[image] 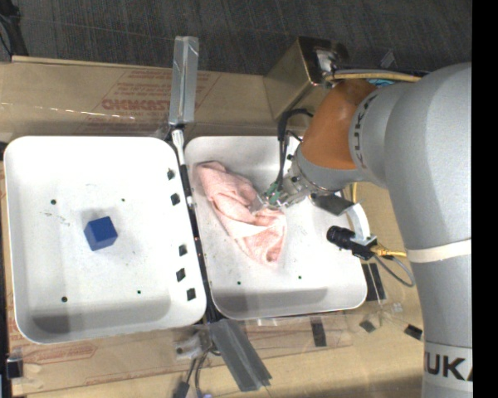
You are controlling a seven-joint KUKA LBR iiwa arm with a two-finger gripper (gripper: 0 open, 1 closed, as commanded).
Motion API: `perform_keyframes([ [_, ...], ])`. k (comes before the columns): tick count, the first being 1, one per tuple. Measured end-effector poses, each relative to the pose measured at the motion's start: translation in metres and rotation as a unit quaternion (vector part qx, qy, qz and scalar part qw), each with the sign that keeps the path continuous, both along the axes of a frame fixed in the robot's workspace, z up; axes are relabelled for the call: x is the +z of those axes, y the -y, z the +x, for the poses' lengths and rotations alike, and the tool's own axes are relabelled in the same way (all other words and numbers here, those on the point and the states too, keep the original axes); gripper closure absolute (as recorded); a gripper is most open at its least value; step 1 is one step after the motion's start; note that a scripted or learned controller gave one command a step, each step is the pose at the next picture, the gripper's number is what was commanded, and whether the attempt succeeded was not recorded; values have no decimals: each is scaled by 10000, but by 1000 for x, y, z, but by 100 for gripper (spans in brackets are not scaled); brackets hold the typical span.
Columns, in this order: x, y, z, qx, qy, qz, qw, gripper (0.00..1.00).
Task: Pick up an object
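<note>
A crumpled pink cloth [239,209] lies in the right bin [270,297], stretching from its upper left toward the middle. My gripper [275,196] is down in that bin at the cloth's right edge, touching or just over the fabric. A small blue cube [100,232] sits alone in the left bin [83,309], left of centre.
The grey arm with its orange band [336,131] covers the right bin's upper right side. A black cable plug [349,240] hangs over that bin's right rim. A metal divider [183,81] stands between the bins at the back, on cardboard.
</note>
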State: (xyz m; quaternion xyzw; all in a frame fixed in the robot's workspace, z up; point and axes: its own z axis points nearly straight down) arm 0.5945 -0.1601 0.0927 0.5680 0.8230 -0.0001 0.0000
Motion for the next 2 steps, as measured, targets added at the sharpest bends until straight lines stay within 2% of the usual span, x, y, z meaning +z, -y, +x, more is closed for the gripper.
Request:
perform_keyframes([
  [1, 159, -99, 1, -78, -4, 1, 10000, 100],
  [2, 98, -114, 62, 608, -6, -2, 9981, 100],
])
